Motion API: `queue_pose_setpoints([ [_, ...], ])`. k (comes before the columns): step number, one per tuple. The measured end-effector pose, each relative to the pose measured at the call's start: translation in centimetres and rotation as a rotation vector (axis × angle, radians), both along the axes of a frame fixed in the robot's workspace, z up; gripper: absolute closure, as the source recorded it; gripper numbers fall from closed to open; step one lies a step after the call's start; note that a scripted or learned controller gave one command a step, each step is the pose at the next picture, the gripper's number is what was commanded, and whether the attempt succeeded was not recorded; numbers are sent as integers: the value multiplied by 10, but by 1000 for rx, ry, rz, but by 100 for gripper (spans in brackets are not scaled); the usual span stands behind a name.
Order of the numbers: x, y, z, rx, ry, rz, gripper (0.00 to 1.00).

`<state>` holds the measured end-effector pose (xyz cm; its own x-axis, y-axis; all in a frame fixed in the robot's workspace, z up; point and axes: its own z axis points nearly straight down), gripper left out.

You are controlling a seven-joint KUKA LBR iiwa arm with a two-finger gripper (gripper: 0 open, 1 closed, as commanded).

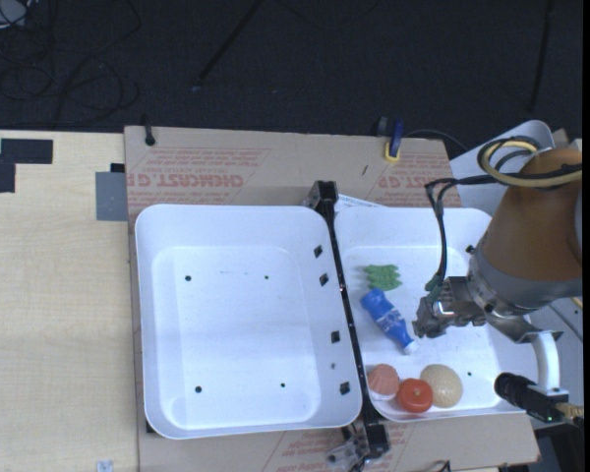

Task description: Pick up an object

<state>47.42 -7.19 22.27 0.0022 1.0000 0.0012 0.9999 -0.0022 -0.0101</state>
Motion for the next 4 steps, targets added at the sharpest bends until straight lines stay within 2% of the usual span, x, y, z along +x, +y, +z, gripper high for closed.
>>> queue_pose_setpoints([
  [1, 1, 0, 3, 0, -6, 0, 0],
  [2, 2, -50, 73, -4, -14, -2, 0],
  [3, 1, -120, 100, -5, -11, -4, 0],
  [4, 60, -142, 21, -1, -5, 2, 0],
])
